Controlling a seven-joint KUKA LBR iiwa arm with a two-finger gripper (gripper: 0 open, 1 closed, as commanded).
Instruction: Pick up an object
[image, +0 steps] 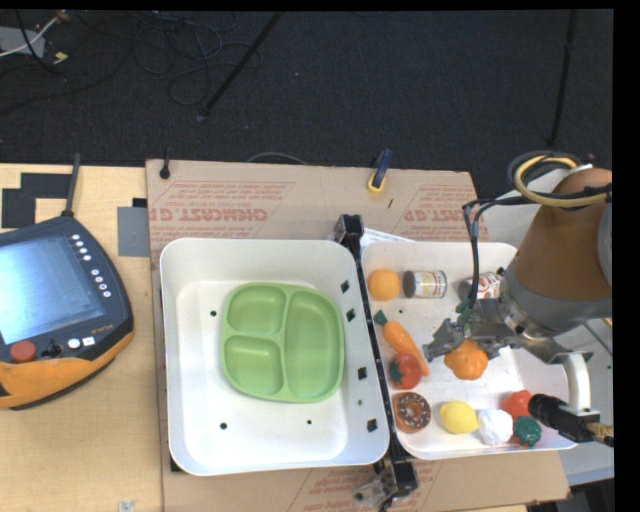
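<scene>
Along the right bin's (437, 447) near edge lay a donut (411, 410) and lemon (458, 417). Farther in, mid-bin, the gripper (462, 350) pinched an orange fruit (466, 361) between its fingers. A small jar (428, 284) lay near the far edge.

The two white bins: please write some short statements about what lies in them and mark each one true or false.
1. The green divided plate lies in the left bin. True.
2. The donut lies on the green plate. False: it is in the right bin, near its front edge.
3. The claw is over the right bin, at an orange fruit. True.
4. The small jar stands upright. False: it lies on its side, beside another orange.
5. The lemon lies between the donut and a white object. True.
</scene>
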